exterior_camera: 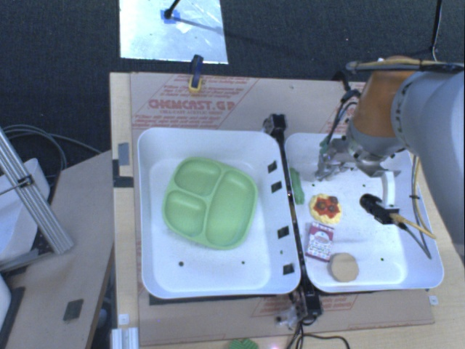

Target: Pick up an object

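Worktop (196, 100): pale board carrying two shallow white bins side by side. Grey arm (429, 115) with orange band reaches in from the right, over the right bin (407, 260). Left bin (152, 166) holds a green divided plate (211, 202), lying flat near its middle. Claw (327, 167) sits over the upper left part of the right bin, pointing down; how far it is open cannot be told, and no object is seen in its grip. Loose objects all lie in the right bin's left half, nearer the camera than the claw. Red-and-white packet (320, 241) near the divider; tan round disc (344, 267) just beside it at the front; yellow-and-red round piece (325, 208) closest below the claw, apart from it; slim green stick (296, 185) along the left wall, beside the claw.
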Motion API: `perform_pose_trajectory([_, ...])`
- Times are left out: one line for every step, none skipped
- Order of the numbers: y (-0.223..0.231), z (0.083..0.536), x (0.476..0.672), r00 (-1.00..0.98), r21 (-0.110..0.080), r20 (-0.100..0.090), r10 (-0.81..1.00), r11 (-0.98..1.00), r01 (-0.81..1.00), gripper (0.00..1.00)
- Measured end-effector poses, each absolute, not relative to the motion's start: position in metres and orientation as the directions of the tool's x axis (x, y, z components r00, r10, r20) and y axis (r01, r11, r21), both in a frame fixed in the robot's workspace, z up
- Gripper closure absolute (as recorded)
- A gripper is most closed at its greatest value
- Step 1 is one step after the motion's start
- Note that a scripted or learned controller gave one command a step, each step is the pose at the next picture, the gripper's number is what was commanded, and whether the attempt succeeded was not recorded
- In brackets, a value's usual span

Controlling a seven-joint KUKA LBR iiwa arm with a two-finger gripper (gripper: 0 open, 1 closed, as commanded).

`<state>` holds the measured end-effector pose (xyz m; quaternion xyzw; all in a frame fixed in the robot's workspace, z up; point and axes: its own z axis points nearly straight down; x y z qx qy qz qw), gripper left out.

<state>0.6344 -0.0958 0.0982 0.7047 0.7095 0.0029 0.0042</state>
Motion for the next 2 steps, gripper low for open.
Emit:
perform_pose_trajectory([-0.096,0.097,0.634,-0.007,0.008,-0.002,1.000,0.007,1.000,0.00])
perform_pose_trajectory([-0.096,0.084,0.588,0.000,-0.003,0.000,1.000,0.000,1.000,0.00])
